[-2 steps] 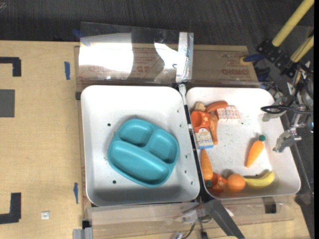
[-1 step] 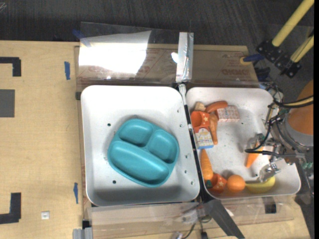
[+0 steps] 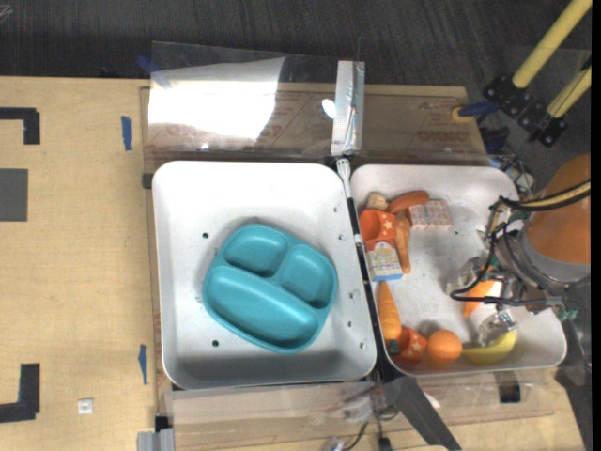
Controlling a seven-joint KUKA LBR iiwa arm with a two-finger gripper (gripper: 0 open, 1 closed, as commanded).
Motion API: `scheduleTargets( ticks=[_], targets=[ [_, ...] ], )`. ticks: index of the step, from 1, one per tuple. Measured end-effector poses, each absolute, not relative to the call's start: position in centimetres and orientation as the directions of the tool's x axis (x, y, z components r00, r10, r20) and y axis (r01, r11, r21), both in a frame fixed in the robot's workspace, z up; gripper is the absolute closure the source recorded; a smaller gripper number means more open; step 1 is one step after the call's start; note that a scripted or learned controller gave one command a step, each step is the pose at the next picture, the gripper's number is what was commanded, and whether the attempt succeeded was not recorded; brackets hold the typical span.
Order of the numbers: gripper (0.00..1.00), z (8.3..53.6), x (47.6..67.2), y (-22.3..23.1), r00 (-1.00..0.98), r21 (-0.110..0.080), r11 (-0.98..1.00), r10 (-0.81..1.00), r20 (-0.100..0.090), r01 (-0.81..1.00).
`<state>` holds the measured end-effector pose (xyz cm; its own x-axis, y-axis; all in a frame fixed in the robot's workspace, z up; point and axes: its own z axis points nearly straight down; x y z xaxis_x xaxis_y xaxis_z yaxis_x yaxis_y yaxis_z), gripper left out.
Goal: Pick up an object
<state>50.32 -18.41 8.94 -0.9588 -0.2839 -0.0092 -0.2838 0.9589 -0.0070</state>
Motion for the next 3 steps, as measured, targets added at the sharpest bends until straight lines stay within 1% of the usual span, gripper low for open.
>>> scheduleTargets(
  ticks=[1,2,3],
  targets=[
    [0.0,8.9,51.7,-19.5,-0.915,-0.007,0.915,-0.402,-0.012,-0.402],
    [0.0,8.9,51.5,-19.1,-0.896,-0.01,0.896,-0.445,-0.011,-0.445],
    [0.0,8.9,50.9,-20.7,-0.859,-0.009,0.859,-0.511,-0.012,-0.511]
  ],
)
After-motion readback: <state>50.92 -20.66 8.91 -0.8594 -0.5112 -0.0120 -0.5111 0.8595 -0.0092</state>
